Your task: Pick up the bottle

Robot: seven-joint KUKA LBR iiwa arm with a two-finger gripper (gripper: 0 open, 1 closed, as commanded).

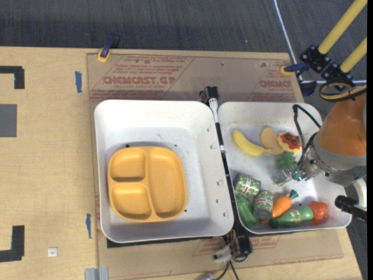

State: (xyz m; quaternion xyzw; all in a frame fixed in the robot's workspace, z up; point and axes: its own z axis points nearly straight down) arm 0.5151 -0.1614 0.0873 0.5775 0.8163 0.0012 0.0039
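Bottle (295,216) lying flat, front edge of right bin (256,111), carrot (281,205) touching, cans beside. Probably light, stiff plastic, slick, prone to roll. Best gripped across green middle. Claw (293,175) above, near broccoli (285,161); opening cannot tell.

Two white bins (156,114) side by side on one tabletop (46,156). One orange divided plate (147,182), with three compartments, in the left bin. In the right bin (256,112): one banana (248,144), one tan slice (269,137), one small piece with red and yellow on it (289,140), one leafy green piece (285,161), two small green-labelled cans (247,185) and (263,203), one dark green vegetable (246,210), one carrot (282,205), one green bottle (298,216) with a red end. One arm with one gripper (297,172). Three blue tape marks (78,81) on the tabletop.
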